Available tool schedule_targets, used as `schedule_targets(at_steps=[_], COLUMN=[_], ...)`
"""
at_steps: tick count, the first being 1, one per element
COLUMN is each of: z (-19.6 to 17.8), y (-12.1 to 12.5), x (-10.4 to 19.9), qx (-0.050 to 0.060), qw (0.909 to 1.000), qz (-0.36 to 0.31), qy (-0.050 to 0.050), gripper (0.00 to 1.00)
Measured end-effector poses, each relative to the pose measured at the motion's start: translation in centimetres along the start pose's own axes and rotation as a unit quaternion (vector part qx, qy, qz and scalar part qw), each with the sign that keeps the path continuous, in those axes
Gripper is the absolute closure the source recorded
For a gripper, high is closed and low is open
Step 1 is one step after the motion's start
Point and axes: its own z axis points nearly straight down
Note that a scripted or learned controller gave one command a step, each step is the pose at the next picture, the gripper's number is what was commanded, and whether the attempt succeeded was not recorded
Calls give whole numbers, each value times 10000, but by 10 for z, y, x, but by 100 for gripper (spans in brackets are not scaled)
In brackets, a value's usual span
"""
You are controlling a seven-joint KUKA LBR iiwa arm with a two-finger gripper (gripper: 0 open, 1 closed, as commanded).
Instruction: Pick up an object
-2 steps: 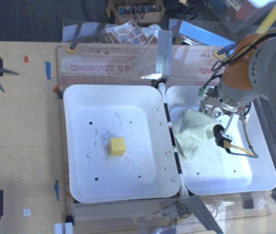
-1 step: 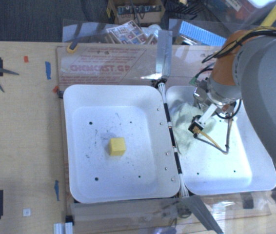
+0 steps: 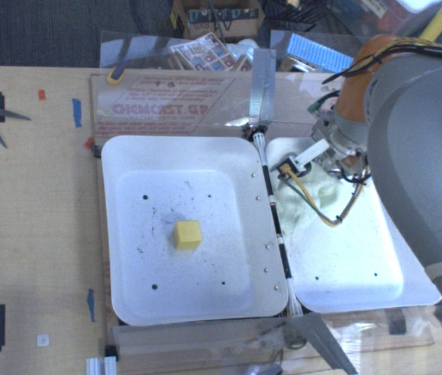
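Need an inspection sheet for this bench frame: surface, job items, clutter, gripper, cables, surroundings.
Surface: left bin and right bin, both white, side by side on a wooden bench.
Job's things: yellow cube mid left bin, clear of its walls.
Clutter: dark specks in left bin.
Grippers: gripper over right bin's far end.
Cables: dark cables along the arm.
Surroundings: blue tape strips on bench; cardboard box behind.
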Motion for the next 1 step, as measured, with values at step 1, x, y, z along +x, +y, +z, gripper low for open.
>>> schedule_targets(at_steps=[1], z=[-1], y=[-30], x=[-53], qx=[12], qw=[9779], qz=[2090], qy=[2], gripper=[100])
